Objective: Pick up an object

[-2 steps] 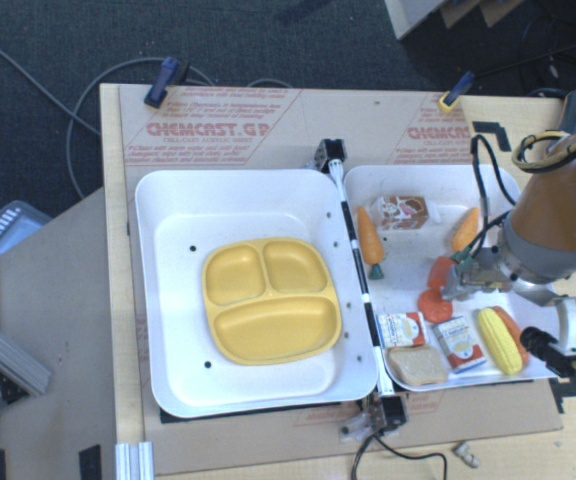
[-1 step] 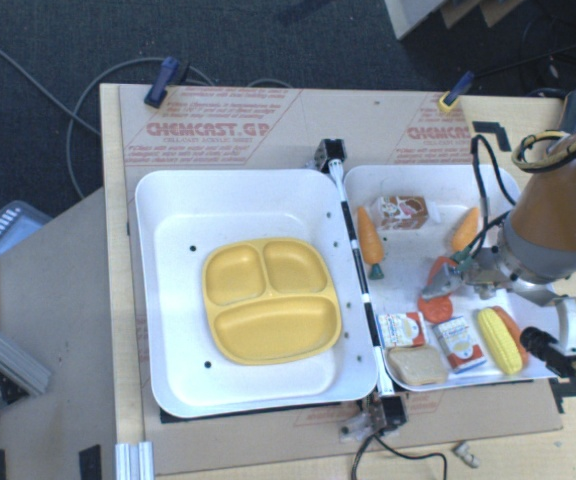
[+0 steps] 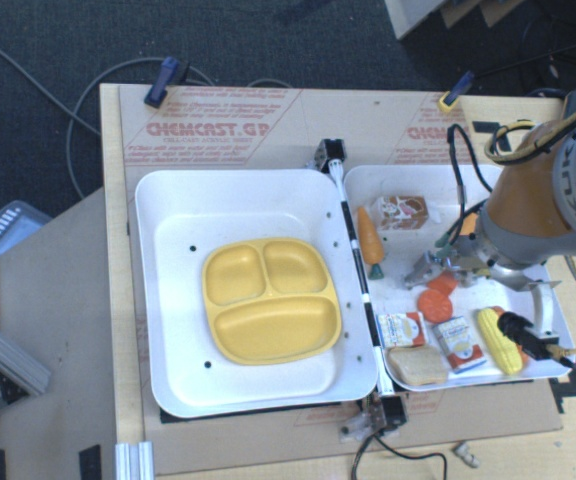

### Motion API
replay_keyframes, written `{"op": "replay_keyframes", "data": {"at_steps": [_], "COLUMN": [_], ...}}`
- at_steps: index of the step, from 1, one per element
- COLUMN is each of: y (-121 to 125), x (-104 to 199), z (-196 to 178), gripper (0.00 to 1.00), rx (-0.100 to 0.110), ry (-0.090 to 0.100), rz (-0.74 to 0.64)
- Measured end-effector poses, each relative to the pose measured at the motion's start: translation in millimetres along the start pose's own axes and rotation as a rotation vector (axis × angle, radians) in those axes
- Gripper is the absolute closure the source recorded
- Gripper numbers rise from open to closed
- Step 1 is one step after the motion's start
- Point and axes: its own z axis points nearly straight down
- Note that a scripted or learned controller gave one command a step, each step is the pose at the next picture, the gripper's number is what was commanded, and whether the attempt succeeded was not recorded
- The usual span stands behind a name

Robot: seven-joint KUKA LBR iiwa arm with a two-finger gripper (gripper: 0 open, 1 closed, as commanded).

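Camera view: gripper [image 3: 438,265] low in right bin [image 3: 408,180], fingers narrow, nothing seen btwn them, tips just far of red round item [image 3: 435,301]. Carrot [image 3: 369,236] to its left by bin wall; corn [image 3: 499,340], packets [image 3: 430,331], bread [image 3: 417,367] crowd near side. Risk: tips close beside the red item and nudge it away, or snag a packet in the clutter. Yellow tray [image 3: 269,299] in left bin well apart.
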Motion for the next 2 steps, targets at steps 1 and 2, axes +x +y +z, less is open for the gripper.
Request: {"op": "replay_keyframes", "data": {"at_steps": [1,2], "y": [-24.9,-24.5], "x": [7.8,8.0], "z": [0.0,-9.9], "gripper": [0.0,1.0], "rx": [0.004,0.002], "ry": [0.002,0.001], "rz": [0.002,0.002]}}
